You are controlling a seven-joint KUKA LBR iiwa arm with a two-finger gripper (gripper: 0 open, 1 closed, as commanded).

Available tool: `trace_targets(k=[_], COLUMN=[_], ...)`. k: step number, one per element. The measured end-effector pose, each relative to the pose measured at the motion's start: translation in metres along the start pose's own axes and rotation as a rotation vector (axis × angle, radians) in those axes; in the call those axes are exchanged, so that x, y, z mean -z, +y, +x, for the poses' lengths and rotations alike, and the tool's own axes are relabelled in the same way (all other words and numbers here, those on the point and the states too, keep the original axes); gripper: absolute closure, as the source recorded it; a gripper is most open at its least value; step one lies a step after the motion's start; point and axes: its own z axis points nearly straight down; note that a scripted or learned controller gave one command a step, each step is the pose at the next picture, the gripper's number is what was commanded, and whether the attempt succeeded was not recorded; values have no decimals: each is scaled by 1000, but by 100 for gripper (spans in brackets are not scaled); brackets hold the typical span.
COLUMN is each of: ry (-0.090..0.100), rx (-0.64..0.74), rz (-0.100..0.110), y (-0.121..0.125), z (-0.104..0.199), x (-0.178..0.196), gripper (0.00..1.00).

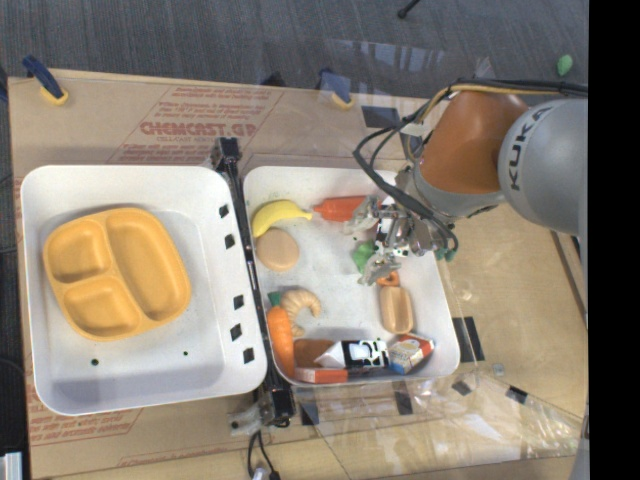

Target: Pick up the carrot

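Gripper (386,244), open-or-closed state unreadable, hovers near a small green object (362,257), well apart from the long orange carrot (281,340). Carrot hugs the white bin wall (256,308); likely collision or wrong-item grab.

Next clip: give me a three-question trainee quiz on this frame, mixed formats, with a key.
1. True or false: the carrot lies in the left bin.
2. Which lies nearest the banana? A) yellow tray B) round tan bun C) hot dog
3. Fill in: the end effector hovers over the ___ bin.

Key: 1. False, it lies at the right bin's near-left edge. 2. B. 3. right.
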Motion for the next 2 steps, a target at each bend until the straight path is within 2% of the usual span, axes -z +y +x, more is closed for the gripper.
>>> trace_targets(k=[1,2], ry=[2,0], rx=[31,163], rz=[-4,2], y=[73,-3], z=[5,-26], x=[-23,-22], gripper=[0,0])
